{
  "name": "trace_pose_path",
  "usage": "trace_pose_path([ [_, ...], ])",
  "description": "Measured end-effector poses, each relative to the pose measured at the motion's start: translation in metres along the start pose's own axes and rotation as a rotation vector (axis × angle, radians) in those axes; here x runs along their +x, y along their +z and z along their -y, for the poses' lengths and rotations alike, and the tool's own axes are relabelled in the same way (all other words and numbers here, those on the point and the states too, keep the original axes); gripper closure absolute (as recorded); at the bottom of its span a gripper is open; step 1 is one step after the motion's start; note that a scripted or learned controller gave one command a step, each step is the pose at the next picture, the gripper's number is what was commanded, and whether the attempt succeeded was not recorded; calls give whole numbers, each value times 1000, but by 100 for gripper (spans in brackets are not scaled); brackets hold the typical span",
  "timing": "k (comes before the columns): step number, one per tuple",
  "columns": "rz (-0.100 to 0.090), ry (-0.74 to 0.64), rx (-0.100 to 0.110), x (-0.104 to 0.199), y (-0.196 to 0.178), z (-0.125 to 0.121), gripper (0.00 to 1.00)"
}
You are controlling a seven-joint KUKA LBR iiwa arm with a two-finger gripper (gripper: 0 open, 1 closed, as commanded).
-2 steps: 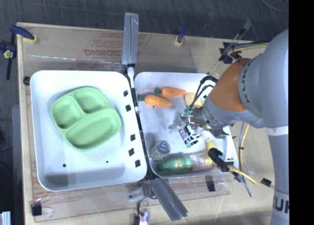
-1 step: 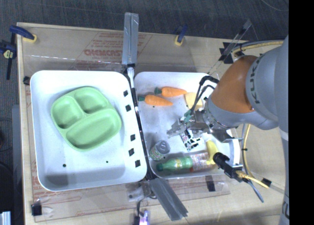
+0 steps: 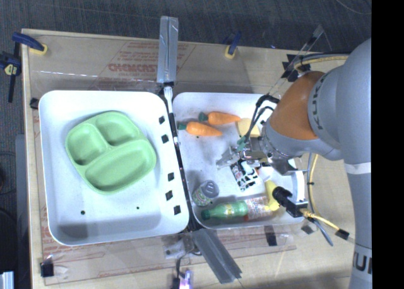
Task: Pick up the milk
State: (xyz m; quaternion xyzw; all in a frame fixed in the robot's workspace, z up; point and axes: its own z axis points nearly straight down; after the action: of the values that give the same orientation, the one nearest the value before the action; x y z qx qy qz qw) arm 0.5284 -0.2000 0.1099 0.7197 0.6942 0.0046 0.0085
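Observation:
The milk is a small carton with black and white cow patches, lying in the middle of the right bin. My gripper hangs right over the carton's upper end, touching or nearly touching it. The grey arm with its orange band reaches in from the right and hides the bin's right side.
Two orange carrots lie at the back of the right bin, with a pale yellow item beside them. A green bottle lies along the front wall, a small can stands left of the milk, and a yellow item lies to its right. A green divided plate sits in the left bin.

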Motion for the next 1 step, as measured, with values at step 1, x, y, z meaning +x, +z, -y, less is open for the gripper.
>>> trace_pose_path([
  [1, 4, -3, -7, -2, -13, -3, 100],
])
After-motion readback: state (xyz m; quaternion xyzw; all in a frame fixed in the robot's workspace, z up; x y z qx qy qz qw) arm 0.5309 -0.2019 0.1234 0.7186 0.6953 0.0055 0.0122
